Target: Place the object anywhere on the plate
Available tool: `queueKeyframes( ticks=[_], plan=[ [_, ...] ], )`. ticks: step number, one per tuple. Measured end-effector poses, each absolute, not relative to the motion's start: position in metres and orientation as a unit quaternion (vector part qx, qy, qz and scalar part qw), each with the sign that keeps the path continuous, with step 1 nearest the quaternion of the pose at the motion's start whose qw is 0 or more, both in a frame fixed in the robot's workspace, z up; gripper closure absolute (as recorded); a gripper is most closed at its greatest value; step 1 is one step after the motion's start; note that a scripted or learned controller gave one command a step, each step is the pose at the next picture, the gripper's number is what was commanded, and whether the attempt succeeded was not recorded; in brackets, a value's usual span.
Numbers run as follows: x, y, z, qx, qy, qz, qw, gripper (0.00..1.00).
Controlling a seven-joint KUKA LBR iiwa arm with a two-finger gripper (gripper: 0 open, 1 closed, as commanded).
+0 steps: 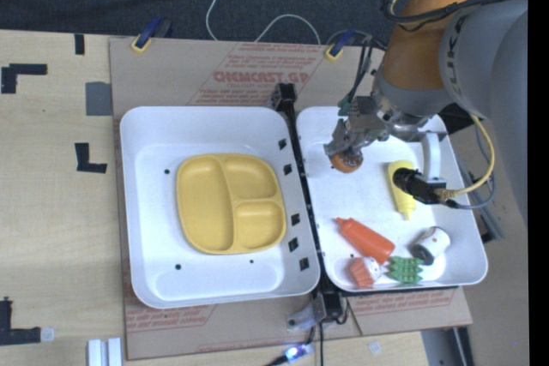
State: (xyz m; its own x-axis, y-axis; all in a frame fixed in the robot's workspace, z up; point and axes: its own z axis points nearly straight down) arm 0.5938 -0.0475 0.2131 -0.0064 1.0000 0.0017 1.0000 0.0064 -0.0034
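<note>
A: Arm casing?
B: Smooth pale grey, thick and rounded. Glossy orange band above the wrist.
A: Wrist end?
B: Darker grey metal block, boxy, narrowing toward the gripper.
A: Cabling?
B: Black leads and a yellow one loop loosely around the orange section and trail down beside the arm.

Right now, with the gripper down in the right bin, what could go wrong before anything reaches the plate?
The gripper sits over a small orange-brown object whose hold looks shallow; it may slip on lifting. The carry to the yellow plate crosses the black divider between bins, which a low object could clip. The yellow bottle lies close by and might get nudged.
</note>
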Motion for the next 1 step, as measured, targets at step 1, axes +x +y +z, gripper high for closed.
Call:
queueKeyframes(
  ticks=[1],
  plan=[
    [0.5811, -0.0055, 0.214, -0.705, -0.709, 0.0005, 0.002, 1.0]
  ],
)
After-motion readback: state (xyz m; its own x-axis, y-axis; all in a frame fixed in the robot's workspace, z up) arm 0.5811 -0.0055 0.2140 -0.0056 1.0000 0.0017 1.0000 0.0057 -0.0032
